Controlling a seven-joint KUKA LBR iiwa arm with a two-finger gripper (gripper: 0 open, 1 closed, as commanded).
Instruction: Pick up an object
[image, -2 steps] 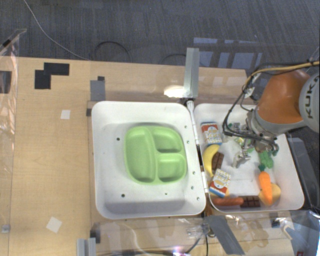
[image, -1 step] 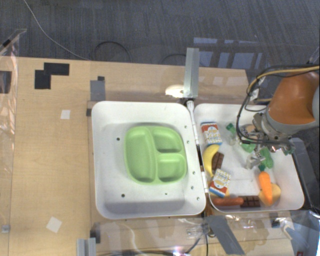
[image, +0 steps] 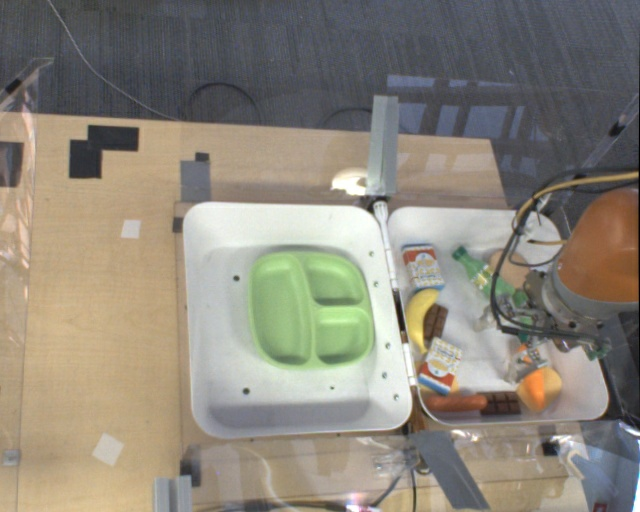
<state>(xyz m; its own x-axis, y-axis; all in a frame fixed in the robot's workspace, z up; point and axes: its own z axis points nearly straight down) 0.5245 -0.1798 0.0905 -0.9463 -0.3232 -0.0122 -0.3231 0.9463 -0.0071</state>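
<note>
The right bin (image: 470, 232) holds several food items. A red and white carton (image: 423, 267) lies at its upper left, with a green bottle (image: 478, 270) beside it. A banana (image: 418, 318) and a brown chocolate bar (image: 436, 322) lie along the left wall, above a second small carton (image: 440, 366). A sausage (image: 457, 403), a dark bar (image: 503, 404) and an orange (image: 541, 388) sit along the front wall. My gripper (image: 528, 338) hangs low over the bin's right side, just above the orange, under the wrist and its cables.
The left bin (image: 210, 300) bears a green divided plate (image: 310, 308). A metal post (image: 383, 145) stands behind the wall between the bins. The arm's orange band (image: 603, 250) and cables overhang the right bin's far right edge.
</note>
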